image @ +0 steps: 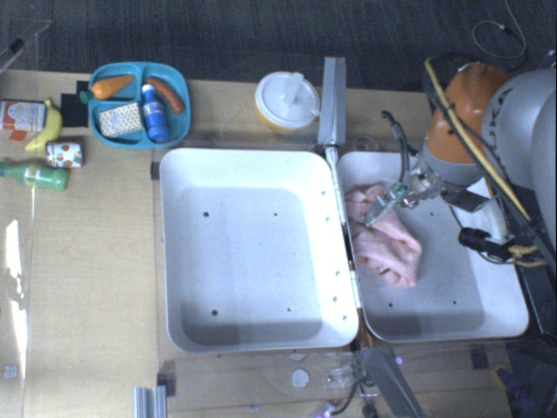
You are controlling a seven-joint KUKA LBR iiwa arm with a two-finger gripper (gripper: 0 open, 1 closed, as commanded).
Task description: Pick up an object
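Reaching in from the right, the arm (487,111) has its pincer (383,207) low over the right bin (452,320), right at the upper edge of the pink cloth (387,242), the one thing there to pick up. The cloth lies crumpled in the left half of that bin, close to the wall shared with the left bin (252,251). Whether the pincer is apart, together or already nipping a fold, I cannot tell; the tips are small, dark and blur into the pink folds beneath them.

Several things could spoil the try, as I judge it. A soft heap gives no firm edge, so the tips may catch a thin fold that slides out once the arm lifts. The pincer sits near the rim of the cloth, not over its bulk, so a grasp there may lift one corner while the rest drags along the bin floor, or snags on the dividing wall just beside it. Pressing down too far could trap the fabric against the bin floor and close on nothing. The loose cables (487,242) hanging by the wrist lie close to the bin's right side and might foul a lift.

Hard to read as well: the exact contact between tips and cloth, and how many layers the heap has. The arm's upper part is cut off at the right edge, and it covers the bin's far right corner.
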